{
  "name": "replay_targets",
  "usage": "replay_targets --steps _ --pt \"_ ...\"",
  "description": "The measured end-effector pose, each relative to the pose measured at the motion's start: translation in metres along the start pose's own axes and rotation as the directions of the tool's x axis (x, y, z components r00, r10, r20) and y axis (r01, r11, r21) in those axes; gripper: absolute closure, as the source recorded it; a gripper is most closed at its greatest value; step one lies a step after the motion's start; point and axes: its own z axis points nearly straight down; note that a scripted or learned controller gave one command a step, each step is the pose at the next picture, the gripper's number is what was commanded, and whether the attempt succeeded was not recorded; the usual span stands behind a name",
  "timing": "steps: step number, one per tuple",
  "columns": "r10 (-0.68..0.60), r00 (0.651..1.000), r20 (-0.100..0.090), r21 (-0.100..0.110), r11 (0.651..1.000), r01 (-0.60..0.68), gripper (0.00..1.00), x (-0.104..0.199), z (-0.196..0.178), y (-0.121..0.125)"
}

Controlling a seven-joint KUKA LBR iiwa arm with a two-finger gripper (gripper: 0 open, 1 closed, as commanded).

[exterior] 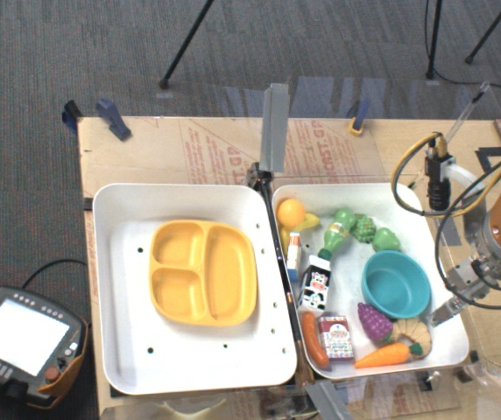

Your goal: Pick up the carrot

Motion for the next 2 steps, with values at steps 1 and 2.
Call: replay_targets --steps 1,2 --pt "-0.181 0.983 -0.002 0.002 0.983 0.181 1.0 -0.0087 -0.0124 -0.0047" --pt "-0.177 0.984 0.006 0.003 0.984 0.177 1.0 -0.011 -0.0203 -0.0065"
